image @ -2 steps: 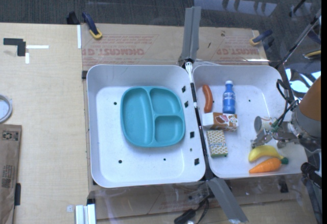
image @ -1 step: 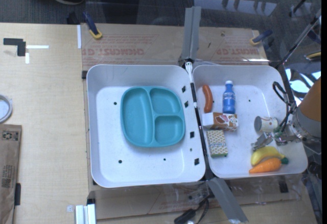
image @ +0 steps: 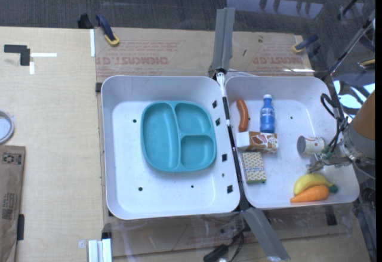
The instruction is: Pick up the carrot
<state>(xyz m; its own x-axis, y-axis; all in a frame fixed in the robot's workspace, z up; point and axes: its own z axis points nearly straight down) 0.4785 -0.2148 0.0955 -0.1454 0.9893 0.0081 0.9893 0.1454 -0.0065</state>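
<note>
The orange carrot point(image: 310, 194) lies in the front right corner of the right bin point(image: 280, 91), its green end pointing right. A yellow banana point(image: 311, 182) rests right against its far side. My gripper point(image: 317, 165) hangs just above and behind the banana, a short way beyond the carrot, and reaches in from the right edge. Nothing visible is held in it.
A white cup point(image: 310, 145) lies on its side just behind the gripper. Further left in the right bin are a blue bottle point(image: 267, 115), a red sausage point(image: 242, 115), a brown carton point(image: 263, 142) and a green box point(image: 253, 168). A teal divided plate point(image: 178, 135) sits in the left bin point(image: 119, 153).
</note>
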